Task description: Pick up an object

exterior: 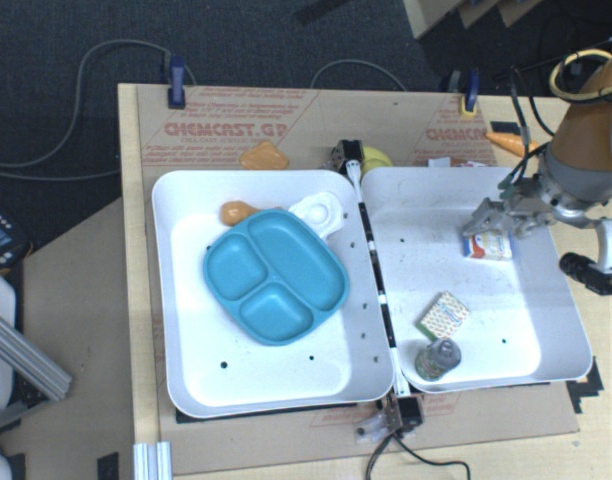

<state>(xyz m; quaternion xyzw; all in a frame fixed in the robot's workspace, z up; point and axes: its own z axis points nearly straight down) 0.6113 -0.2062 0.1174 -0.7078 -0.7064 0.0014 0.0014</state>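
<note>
My gripper [502, 226] hangs over the far part of the right bin [546, 368], its fingers spread open. Just below and touching its tips lies a small red, white and blue packet [489, 248], flat on the bin floor; nothing is held between the fingers. Nearer the front of that bin are a patterned yellow-and-white block [444, 315] and a grey round object [437, 359] by the front left corner. The left bin [186, 368] holds a blue divided plate [275, 276], a small orange piece [236, 212] and a white cup-like item [317, 211].
On the bench behind the bins lie an orange lump [263, 155], a yellow-green ball [374, 158] and an orange carrot-like piece [506, 143]. Blue clamps [175, 80] grip the board's far edge. The arm's orange band [589, 133] rises at the right.
</note>
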